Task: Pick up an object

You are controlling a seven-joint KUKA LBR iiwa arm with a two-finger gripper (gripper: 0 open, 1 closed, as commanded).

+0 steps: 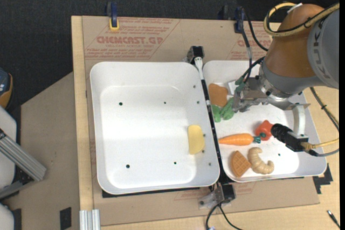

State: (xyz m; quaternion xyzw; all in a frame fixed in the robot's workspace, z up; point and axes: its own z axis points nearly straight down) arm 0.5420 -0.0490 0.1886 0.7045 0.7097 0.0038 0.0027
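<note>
My gripper (236, 103) is low in the right bin (302, 169), at its left side. Its tip sits right at a green toy (221, 112), touching or just above it. Just to the left, against the bin's wall, lies a brown-orange rounded piece (218, 95). In front of the gripper lie an orange carrot (236, 140), a red piece (264, 128), a waffle-like wedge (239, 164) and a tan curled pastry (260, 161). A yellow block (195, 139) rests in the left bin (124, 83) near its right wall.
The divider between the two bins (209, 116) runs just left of the gripper. The arm's grey and orange body (294, 56) covers the right bin's far part. Brown board (135, 35) surrounds the bins.
</note>
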